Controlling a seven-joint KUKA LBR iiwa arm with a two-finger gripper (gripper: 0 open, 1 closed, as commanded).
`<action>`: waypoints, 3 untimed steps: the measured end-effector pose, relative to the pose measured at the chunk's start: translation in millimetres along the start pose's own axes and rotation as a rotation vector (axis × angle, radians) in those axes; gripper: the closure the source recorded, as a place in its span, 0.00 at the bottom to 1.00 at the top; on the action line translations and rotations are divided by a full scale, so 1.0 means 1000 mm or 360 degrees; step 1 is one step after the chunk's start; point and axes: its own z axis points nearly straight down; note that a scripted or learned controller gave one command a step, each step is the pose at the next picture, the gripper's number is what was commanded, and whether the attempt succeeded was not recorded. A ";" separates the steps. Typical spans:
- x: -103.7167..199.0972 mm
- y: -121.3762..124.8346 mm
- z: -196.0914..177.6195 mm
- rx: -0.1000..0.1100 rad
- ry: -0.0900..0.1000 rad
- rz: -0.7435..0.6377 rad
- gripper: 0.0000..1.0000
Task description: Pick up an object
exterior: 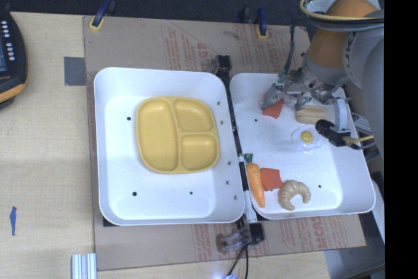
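We see the hand low over the far end of the right bin, reaching in from the right below the arm's orange band. We cannot tell from this angle how it is set. Directly at its tip lies a small red-orange wedge, touching or just under the metal parts; we cannot say whether it is gripped or merely lying there against the bin floor.

Just beside the hand, toward the right, a pale tan block lies on the bin floor, partly under the arm's black fittings. A little nearer to us sits a fried egg toy, a yellow yolk on a faint clear-white disc.

Well apart from the hand, along the near edge of the same bin, we find an orange carrot lying lengthwise against the bin's left wall, a red block touching it, and a tan croissant just beside that.

The left bin holds a yellow divided plate with three compartments. Both bins rest on a brown board clamped to the wooden counter.
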 end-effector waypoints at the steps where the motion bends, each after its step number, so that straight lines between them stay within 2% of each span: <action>1: 0.047 0.000 0.001 0.0009 0.0004 -0.0013 0.00; 2: 0.043 0.000 -0.010 0.0010 0.0001 -0.0009 1.00; 3: 0.095 -0.062 -0.142 -0.0010 0.0006 -0.0012 1.00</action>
